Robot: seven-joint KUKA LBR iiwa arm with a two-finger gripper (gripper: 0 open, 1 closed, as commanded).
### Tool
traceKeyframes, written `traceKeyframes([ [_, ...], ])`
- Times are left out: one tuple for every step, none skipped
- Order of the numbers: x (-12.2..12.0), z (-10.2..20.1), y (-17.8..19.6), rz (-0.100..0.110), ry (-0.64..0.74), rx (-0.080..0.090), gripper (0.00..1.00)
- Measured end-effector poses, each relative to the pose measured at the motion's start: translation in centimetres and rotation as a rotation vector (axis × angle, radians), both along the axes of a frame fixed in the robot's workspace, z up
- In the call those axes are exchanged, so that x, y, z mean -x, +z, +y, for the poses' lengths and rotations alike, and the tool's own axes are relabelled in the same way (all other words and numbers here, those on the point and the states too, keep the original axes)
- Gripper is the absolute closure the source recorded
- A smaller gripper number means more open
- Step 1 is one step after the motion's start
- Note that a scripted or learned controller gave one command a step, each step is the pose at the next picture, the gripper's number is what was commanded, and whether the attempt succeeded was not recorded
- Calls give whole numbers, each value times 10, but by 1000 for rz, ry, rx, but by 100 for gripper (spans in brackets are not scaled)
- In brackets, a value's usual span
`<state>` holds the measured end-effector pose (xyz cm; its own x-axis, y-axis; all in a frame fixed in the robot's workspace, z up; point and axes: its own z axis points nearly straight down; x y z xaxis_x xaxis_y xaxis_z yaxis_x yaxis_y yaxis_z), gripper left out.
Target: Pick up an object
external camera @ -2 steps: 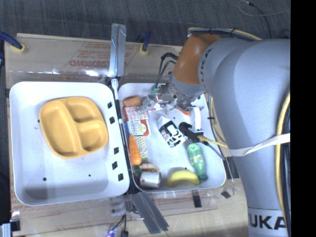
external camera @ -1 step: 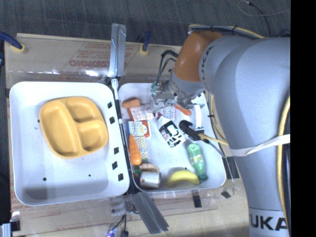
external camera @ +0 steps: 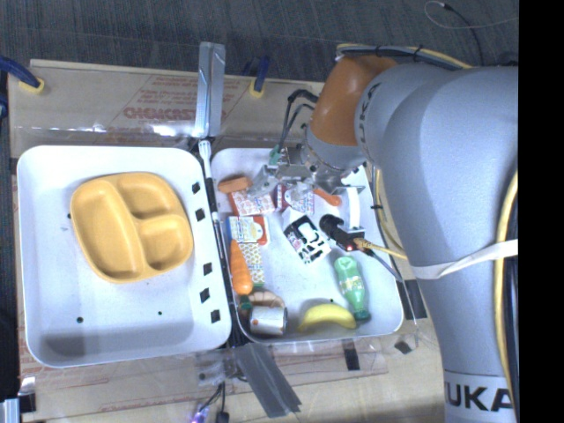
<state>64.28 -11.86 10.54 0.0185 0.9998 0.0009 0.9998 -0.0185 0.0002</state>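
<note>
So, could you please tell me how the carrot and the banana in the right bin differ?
The carrot is orange and straight, lying lengthwise along the right bin's left wall. The banana is yellow and curved, lying crosswise near the bin's front edge. The carrot looks slimmer, the banana thicker. Both lie flat in the same bin, apart from each other, beside a metal can.

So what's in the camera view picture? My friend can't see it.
A grey robot arm reaches into the right white bin, which holds a banana, carrot, green bottle and small packets. The left bin holds a yellow divided tray.
</note>
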Motion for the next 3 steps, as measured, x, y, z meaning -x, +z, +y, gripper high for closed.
traceKeyframes([
  [75, -78, -6, -13, -17, 6, 0],
  [116, -79, -6, -18, -124, 3, 0],
  [156, -79, -16, 5, -65, -1, 0],
])
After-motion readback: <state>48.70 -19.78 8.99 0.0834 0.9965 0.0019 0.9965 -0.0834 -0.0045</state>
